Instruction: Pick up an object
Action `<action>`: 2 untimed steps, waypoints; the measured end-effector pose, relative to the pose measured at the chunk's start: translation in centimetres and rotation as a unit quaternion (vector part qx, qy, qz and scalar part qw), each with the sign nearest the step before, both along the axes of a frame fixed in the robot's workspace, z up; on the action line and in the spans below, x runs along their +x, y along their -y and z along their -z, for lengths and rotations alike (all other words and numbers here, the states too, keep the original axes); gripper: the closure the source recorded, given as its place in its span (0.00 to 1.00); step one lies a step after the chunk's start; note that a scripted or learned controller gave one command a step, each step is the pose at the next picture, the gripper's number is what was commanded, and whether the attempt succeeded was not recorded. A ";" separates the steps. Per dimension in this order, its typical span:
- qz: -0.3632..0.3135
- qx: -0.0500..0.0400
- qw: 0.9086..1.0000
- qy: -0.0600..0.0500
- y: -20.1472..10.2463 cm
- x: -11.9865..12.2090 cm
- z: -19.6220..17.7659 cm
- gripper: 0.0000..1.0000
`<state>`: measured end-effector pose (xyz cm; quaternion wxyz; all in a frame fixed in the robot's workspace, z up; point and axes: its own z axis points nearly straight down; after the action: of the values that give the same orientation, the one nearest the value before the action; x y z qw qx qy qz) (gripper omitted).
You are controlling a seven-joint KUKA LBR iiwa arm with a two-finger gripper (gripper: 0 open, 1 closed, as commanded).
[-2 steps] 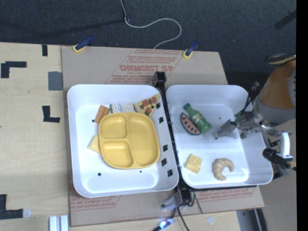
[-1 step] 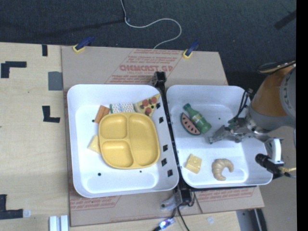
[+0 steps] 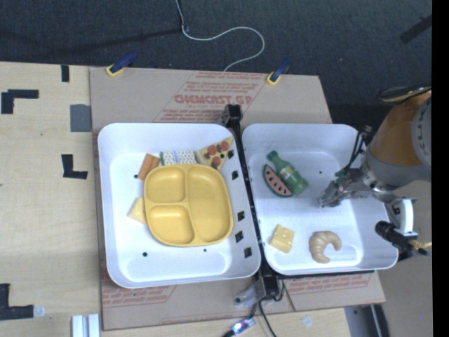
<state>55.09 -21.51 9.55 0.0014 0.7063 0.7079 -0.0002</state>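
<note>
The right bin (image 3: 316,139) holds a green bottle (image 3: 287,173), a watermelon slice (image 3: 275,181) touching it, a yellow cheese wedge (image 3: 283,238) and a tan croissant (image 3: 325,245). My gripper (image 3: 334,196) hangs low over the right side of this bin, right of the bottle and above the croissant. Nothing shows between its dark fingers. The left bin (image 3: 119,153) carries a yellow divided plate (image 3: 188,204) with a pizza slice (image 3: 217,152), an orange piece (image 3: 148,166) and a yellow wedge (image 3: 137,209) tucked around it.
The grey arm with its orange band (image 3: 400,135) enters from the right above the right bin's edge. Both bins rest on a cardboard sheet (image 3: 203,97). A white cable (image 3: 224,37) loops on the dark floor behind.
</note>
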 end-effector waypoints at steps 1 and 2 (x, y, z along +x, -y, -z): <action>0.001 0.001 1.000 0.001 0.8 -0.3 -4.9 1.00; 0.000 0.001 1.000 0.001 -0.3 -0.1 -10.0 1.00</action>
<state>55.03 -21.21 19.57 0.0013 0.7060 0.7082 0.0010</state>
